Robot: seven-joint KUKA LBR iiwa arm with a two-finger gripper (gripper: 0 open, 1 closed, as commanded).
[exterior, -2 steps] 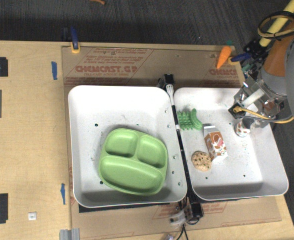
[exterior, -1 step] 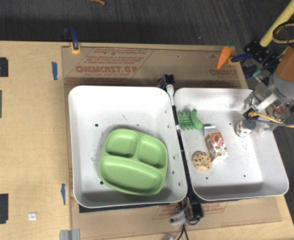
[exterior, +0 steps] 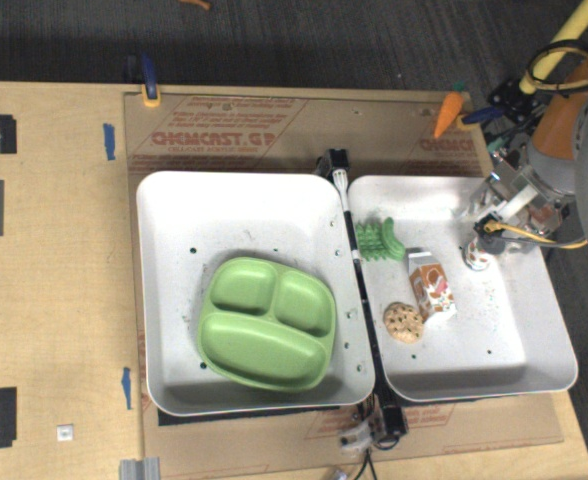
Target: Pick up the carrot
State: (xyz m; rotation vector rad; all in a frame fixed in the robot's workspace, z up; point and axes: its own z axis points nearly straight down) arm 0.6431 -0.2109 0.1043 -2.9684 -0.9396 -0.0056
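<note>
Camera view: the left bin (exterior: 164, 268) holds a green divided plate (exterior: 269, 323). The right bin (exterior: 534, 358) holds a green toy (exterior: 379, 240), a cookie (exterior: 403, 321) and a small carton (exterior: 430, 286). The carrot (exterior: 448, 113) lies outside on the surface's far side, beyond the right bin. The gripper (exterior: 479, 253) hangs over the bin's right part; whether its jaws are spread, I cannot tell.

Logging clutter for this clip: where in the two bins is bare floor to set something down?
Left white bin: back strip behind the green divided plate. Right white bin: front-right floor beyond the cookie and snack carton. Crowded near the divider, beside the green toy.
</note>
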